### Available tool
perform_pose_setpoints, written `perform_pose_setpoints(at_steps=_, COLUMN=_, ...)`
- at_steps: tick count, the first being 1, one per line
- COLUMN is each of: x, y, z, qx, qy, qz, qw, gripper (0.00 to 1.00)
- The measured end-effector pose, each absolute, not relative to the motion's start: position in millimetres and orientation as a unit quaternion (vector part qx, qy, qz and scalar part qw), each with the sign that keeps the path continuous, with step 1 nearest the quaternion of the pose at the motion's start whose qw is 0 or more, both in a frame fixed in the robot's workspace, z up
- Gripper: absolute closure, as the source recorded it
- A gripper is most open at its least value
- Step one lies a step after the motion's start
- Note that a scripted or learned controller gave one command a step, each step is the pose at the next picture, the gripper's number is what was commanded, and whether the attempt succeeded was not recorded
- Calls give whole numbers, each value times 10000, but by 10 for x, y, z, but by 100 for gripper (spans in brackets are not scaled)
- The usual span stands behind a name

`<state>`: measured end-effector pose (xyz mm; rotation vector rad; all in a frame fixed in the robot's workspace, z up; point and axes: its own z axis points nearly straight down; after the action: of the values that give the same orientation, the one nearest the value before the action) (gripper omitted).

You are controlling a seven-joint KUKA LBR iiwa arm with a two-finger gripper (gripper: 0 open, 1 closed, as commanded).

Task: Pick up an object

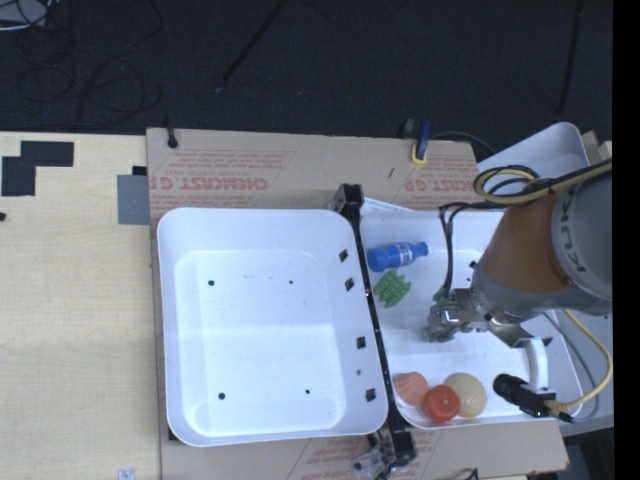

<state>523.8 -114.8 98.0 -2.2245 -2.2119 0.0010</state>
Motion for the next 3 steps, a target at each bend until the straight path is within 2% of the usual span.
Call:
perform_pose_setpoints(at_steps=1, x=5821, y=-829, z=871, qx=-7056, qy=-7086, qz=-6, qw=3, gripper=100)
perform_pose_setpoints(at_steps=2, x=5798, y=-847, z=874, qx=-7070, qy=-7072, qz=7, qw=11, gripper=0)
perform_pose_setpoints(at_steps=3, x=5705, y=-1044, z=1142, qx=-7077, qy=-7066, qz=7, qw=8, gripper=0)
